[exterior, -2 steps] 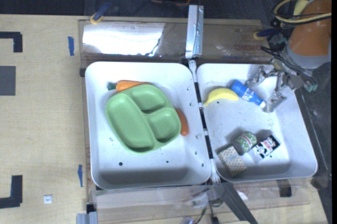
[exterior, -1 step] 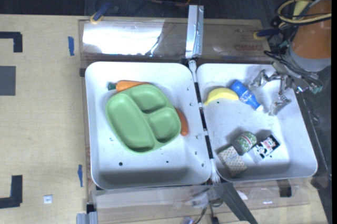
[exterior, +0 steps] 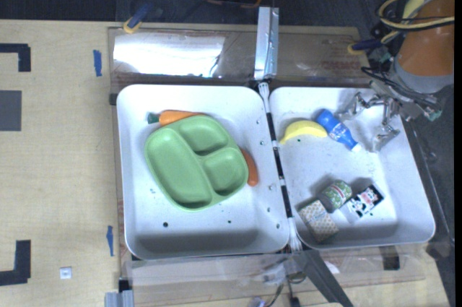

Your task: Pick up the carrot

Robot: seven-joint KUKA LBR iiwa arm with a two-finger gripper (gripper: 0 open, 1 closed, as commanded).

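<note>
Nearest the camera, along the front of the right bin point(exterior: 411, 222), a small patterned block point(exterior: 318, 217), a greenish can point(exterior: 336, 194) and a black-and-white packet point(exterior: 366, 201) are seen lying close together. Farther back in that bin a yellow banana point(exterior: 304, 130) is found near the dividing wall, with a blue bottle point(exterior: 336, 128) just beside it.

In the left bin point(exterior: 137, 226) a green compartment plate point(exterior: 195, 162) is set near the middle. The carrot point(exterior: 178, 117) is seen at the plate's far-left edge, partly hidden under the rim, its green top toward the left. An orange strip point(exterior: 250, 167) is also visible at the plate's right edge; whether it is the same carrot passing beneath the plate or a separate thing cannot be told. The visible part's long axis is judged to run roughly left to right, dipping slightly toward the near side.

The claw point(exterior: 385, 126) is held over the far-right part of the right bin, with nothing seen between its fingers; whether it is released or clenched cannot be told. The carrot therefore lies well apart from it, toward the left, across the wall between the bins. The coming move is judged to require a long traverse leftward, and a grip across the carrot's short width, which the overlapping plate may obstruct.
</note>
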